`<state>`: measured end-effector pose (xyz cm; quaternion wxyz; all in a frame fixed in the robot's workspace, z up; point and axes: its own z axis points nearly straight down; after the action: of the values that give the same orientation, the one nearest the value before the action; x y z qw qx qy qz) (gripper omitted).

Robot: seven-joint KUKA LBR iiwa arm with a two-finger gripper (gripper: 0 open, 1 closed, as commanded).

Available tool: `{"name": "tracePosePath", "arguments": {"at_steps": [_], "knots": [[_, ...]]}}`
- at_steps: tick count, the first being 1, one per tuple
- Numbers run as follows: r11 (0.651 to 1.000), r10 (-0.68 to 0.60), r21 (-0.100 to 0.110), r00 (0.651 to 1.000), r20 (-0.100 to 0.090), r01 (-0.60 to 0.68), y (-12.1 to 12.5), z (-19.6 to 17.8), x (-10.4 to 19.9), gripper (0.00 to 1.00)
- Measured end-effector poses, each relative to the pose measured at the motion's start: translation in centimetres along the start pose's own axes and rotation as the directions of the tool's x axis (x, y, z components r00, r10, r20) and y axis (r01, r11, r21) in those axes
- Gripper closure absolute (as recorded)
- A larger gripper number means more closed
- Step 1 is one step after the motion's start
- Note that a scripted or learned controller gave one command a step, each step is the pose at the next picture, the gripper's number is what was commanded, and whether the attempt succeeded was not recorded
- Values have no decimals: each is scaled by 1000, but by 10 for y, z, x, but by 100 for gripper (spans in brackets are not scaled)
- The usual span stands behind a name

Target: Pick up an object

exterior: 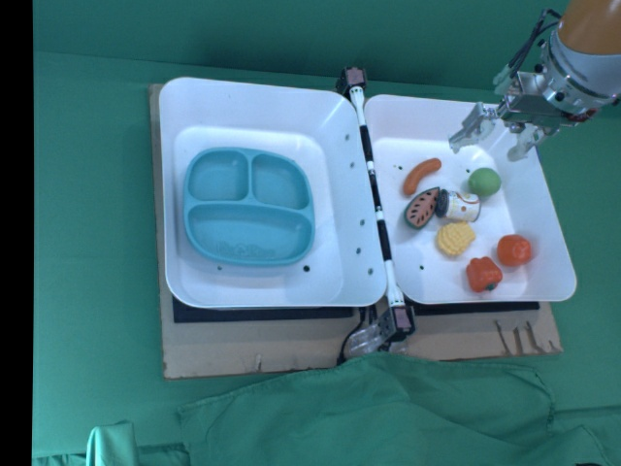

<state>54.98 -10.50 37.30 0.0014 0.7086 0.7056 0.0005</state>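
Two-finger metal gripper (497, 135) raised over right white bin (548, 223), back corner; fingers spread, nothing between them. Nearest item: small round green ball (484, 182), just below and clear of gripper, resting on bin floor beside orange sausage-shaped toy (421, 175). Smooth, matte, uniformly green.

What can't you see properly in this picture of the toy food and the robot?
- Grey arm with orange band: cut off by the camera view's top-right corner.
- Small white and brown toy: too small to identify.
- Dark hinge clip at the bins' near end: blurred, partly hidden by green cloth.
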Motion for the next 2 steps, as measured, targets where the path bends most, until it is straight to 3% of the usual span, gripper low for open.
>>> {"name": "tracePosePath", "arguments": {"at_steps": [1,2], "knots": [[1000,0,0,1000,0,0,0,0,0,0],[1000,1,5,1000,0,-1,-1,60,-6,0]]}}
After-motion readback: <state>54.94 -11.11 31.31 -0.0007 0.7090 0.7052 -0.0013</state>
